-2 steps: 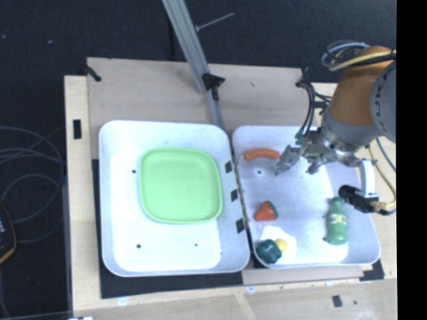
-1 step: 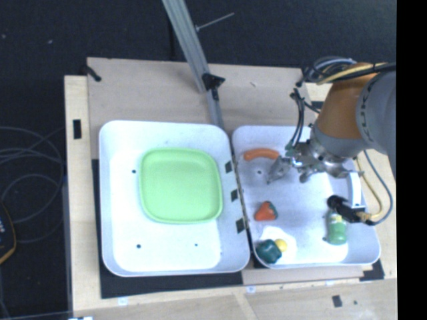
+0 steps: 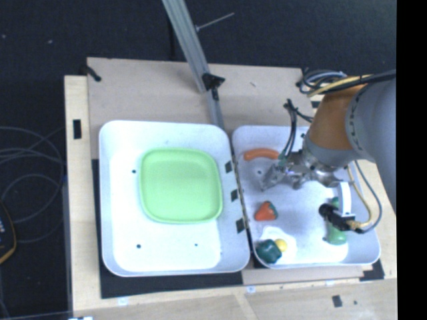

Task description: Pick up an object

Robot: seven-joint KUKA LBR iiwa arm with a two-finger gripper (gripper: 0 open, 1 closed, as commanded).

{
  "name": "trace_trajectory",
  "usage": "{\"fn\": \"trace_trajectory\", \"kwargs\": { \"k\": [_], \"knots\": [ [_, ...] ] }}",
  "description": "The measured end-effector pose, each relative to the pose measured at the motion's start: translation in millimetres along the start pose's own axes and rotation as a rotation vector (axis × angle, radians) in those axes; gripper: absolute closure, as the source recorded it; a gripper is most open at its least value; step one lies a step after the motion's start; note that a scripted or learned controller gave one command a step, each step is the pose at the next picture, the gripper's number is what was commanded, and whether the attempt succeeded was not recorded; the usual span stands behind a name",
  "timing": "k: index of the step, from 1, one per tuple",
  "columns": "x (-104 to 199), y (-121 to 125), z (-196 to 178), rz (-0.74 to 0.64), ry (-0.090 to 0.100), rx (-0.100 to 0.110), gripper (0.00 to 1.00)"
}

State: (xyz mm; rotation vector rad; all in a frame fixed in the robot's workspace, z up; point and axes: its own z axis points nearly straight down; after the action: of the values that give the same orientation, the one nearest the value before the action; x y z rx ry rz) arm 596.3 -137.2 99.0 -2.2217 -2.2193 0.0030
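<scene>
**binwatcher:** ok so where's the gripper (image 3: 272,176) hanging out? And is it actually holding anything?

**kuka_fan:** It's hanging over the upper left part of the right bin (image 3: 301,129), with the arm (image 3: 333,129) reaching in from the right side. Honestly I can't tell if it's open or closed; it's all blurring into one grey blob from this angle. I'm not seeing anything gripped in it.

**binwatcher:** What's lying near it to grab?

**kuka_fan:** The closest thing is an orange stick (image 3: 260,155), lying flat just above the gripper near the bin's top left corner. Whether they're touching, I can't say. A red-orange toy (image 3: 265,211) with a bit of green on it is sitting just below the gripper, next to the divider. Down in the bottom left corner, a white piece (image 3: 270,233), a yellow piece (image 3: 282,245) and a dark green piece (image 3: 268,250) are bunching up together. A light green thing (image 3: 335,237) is sitting over by the right wall.

**binwatcher:** And the other side?

**kuka_fan:** The left bin (image 3: 120,179) is holding a green plate (image 3: 180,185), lying flat around the middle.
</scene>
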Motion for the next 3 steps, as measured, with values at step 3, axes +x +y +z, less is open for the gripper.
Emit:
{"fn": "trace_trajectory", "kwargs": {
  "k": [3],
  "knots": [
    [-6.8, 3.2, -117.7, -0.001, -0.001, -0.009, 1.0]
  ]
}}
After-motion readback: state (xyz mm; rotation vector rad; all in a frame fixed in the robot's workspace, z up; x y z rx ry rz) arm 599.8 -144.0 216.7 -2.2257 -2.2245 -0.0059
